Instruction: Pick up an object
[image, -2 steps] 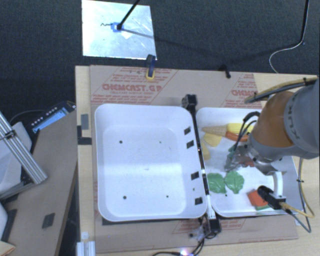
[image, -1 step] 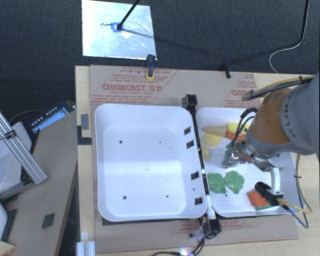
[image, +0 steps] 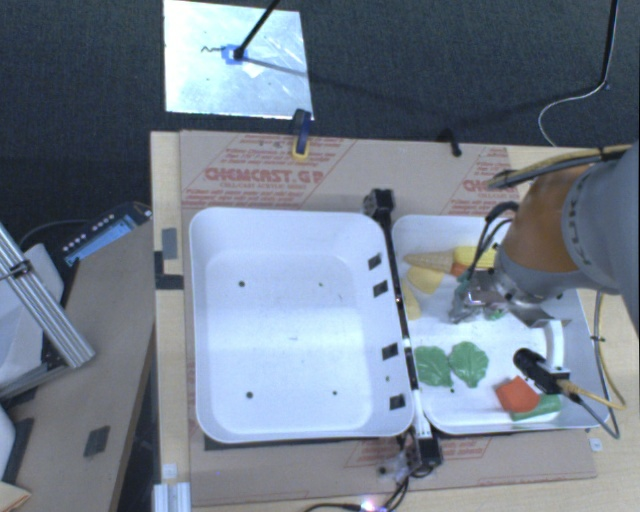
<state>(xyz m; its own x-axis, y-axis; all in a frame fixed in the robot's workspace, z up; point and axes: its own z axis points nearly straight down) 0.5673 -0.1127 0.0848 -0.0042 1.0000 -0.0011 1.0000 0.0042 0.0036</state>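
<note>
My gripper (image: 468, 303) hangs low over the middle of the right bin (image: 432, 323), reaching in from the right under the grey arm with its orange band. Just behind it, at the bin's far side, lie a pale yellow cone-shaped piece (image: 428, 262), a yellow block (image: 426, 281) and a yellow-orange item (image: 468, 258) partly hidden by the wrist. Two green leafy pieces (image: 452, 364) lie in front of the gripper, toward the near wall. An orange-red block on a green piece (image: 520, 398) sits at the near right corner. Nothing shows between the fingers.
The left bin (image: 290, 320) is beside the right one, split from it by a black-clipped divider (image: 395, 300). A brown bench board lies under both bins. A grey device sits to the far left, and a shiny sheet lies beyond the bench at the top.
</note>
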